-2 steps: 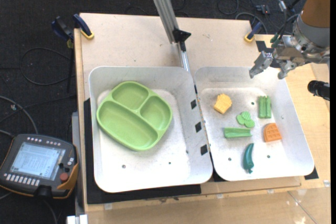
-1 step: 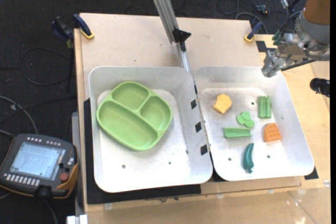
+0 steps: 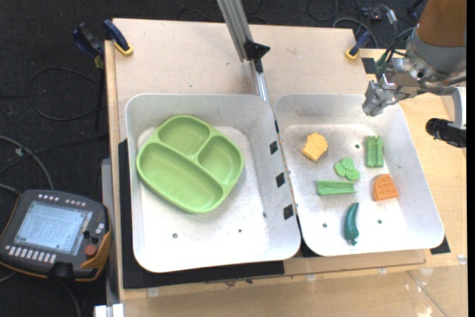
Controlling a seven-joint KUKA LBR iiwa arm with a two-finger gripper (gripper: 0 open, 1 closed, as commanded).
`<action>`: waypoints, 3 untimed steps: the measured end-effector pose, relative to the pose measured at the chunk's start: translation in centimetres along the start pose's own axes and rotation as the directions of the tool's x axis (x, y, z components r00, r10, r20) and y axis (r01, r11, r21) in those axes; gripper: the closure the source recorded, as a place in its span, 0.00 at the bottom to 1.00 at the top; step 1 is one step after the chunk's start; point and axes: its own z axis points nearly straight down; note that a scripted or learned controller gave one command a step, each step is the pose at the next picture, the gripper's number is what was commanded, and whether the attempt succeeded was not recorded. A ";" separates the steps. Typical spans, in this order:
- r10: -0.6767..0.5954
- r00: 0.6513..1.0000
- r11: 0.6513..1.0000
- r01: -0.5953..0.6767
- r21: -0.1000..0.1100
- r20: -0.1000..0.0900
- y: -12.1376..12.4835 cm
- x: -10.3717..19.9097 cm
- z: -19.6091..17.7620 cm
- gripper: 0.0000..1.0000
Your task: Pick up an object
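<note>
The right bin (image 3: 415, 230) holds several toy foods: a yellow chunk (image 3: 315, 147), a green ridged piece (image 3: 374, 151), a small green leafy piece (image 3: 346, 170), a green bar (image 3: 335, 188), an orange waffle-like piece (image 3: 384, 188) and a dark teal pod (image 3: 351, 223). My gripper (image 3: 375, 98) hangs over the right bin's far right corner, above and behind the green ridged piece, apart from all the toys. Nothing shows between its fingers.
The left bin (image 3: 148, 234) carries a light green divided plate (image 3: 191, 162). A slanted metal pole (image 3: 231, 0) comes down to the ridge between the bins. Clamps sit at the bench's far corners (image 3: 119, 38). A teach pendant (image 3: 52, 230) lies off the bench at lower left.
</note>
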 end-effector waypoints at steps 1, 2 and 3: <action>-0.008 1.000 1.000 0.008 0.000 -0.003 -0.7 5.8 3.1 1.00; -0.010 1.000 1.000 0.010 -0.001 -0.004 -2.3 13.2 5.1 1.00; -0.007 1.000 1.000 0.007 -0.005 -0.001 -1.7 16.1 3.8 1.00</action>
